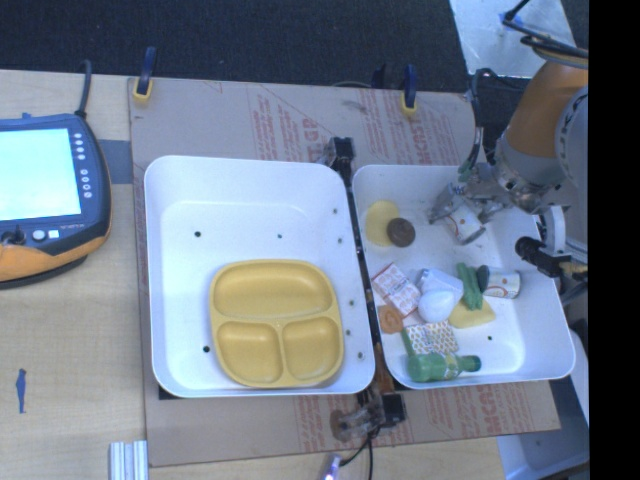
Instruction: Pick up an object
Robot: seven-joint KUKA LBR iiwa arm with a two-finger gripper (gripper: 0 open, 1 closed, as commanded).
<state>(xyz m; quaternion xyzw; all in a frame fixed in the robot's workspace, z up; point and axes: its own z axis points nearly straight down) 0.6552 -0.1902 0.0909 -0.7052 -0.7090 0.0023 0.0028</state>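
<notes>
Claw [462, 215] was seen hovering at the right bin's [540, 363] far edge, spread open, nothing gripped.

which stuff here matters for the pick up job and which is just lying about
Belongs to the job:
gripper
right bin
green bottle
brown disc
white ball
patterned packet

Just lying about:
yellow divided tray in the left bin
teach pendant
blue clamps
</notes>
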